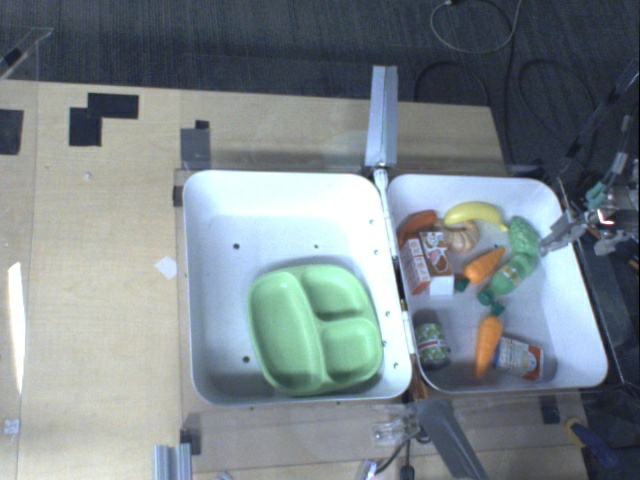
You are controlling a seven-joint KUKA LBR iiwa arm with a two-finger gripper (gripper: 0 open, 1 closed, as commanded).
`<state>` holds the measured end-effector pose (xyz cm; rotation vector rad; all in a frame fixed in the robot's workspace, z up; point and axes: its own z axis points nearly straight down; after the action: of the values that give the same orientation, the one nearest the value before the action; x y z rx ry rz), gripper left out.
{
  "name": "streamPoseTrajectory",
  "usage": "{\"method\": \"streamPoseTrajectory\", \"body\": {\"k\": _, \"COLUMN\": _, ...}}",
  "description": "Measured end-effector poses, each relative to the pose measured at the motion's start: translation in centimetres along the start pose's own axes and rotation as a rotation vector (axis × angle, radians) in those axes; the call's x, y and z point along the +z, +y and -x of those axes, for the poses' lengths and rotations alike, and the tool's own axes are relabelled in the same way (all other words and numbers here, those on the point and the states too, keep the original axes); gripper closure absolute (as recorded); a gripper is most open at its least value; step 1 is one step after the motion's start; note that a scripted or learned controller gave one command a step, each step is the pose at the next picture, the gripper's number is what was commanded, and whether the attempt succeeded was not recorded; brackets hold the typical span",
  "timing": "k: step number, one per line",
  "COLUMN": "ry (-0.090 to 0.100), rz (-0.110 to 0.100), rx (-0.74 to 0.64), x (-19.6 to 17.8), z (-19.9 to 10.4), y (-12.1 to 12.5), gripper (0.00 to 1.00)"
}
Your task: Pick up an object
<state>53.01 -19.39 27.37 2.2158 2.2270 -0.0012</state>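
**Gripper parked at the right bin's edge**

While the gripper (556, 230) hung over the right bin's (585, 313) far right rim, I couldn't tell its state, too small and blurry. Just beside it lay a green bottle (512, 258), then a carrot (484, 265), a banana (474, 214) and a red carton (428, 261). Nearer the front sat a second carrot (487, 341), a small can (432, 341) and a pouch (520, 357). The left bin (215, 218) held a green divided tray (315, 325).
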Motion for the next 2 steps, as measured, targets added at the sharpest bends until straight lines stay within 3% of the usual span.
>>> {"method": "streamPoseTrajectory", "body": {"k": 1, "ry": 0.001, "rz": 0.0, "rx": -0.131, "x": 7.6, "z": -6.9, "y": 1.1, "gripper": 0.0}}
{"method": "streamPoseTrajectory", "body": {"k": 2, "ry": -0.001, "rz": 0.013, "rx": -0.174, "x": 18.5, "z": -6.1, "y": 0.6, "gripper": 0.0}}
